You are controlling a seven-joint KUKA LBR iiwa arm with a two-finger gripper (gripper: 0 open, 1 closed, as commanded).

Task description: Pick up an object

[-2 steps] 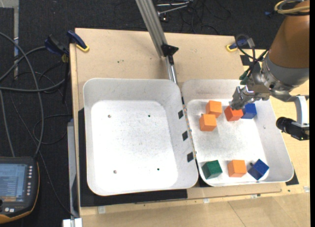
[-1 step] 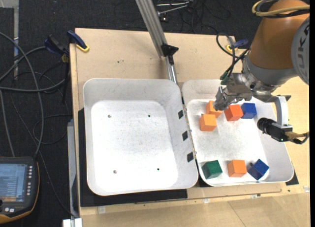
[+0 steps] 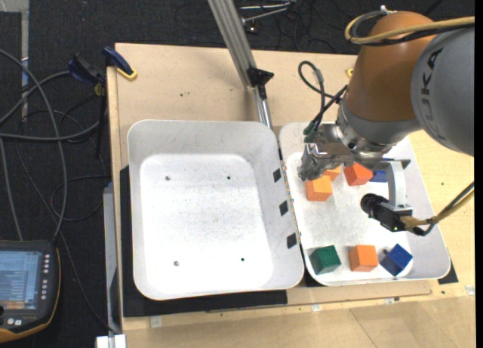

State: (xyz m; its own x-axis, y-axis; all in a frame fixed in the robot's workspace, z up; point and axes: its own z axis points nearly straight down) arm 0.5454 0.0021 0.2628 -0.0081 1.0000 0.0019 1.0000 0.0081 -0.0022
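Note:
Several small blocks lie in the right bin [image 3: 430, 263]. An orange block [image 3: 319, 188] and a red-orange block [image 3: 358, 175] sit near the bin's far left, right under the wrist. A bit of blue [image 3: 379, 176] peeks out beside the red-orange one. Along the front edge stand a green block [image 3: 325, 259], an orange block [image 3: 364, 257] and a blue block [image 3: 395, 259]. My gripper [image 3: 326, 164] hangs low over the two far blocks, its dark left part close to the orange block. The arm's bulk hides much of it.
The left bin [image 3: 139, 188] lies beside the right one, their rims meeting in the middle. A black cable fitting [image 3: 379, 210] dangles from the wrist over the right bin. A metal pole [image 3: 234, 29] slants across the bench's far side.

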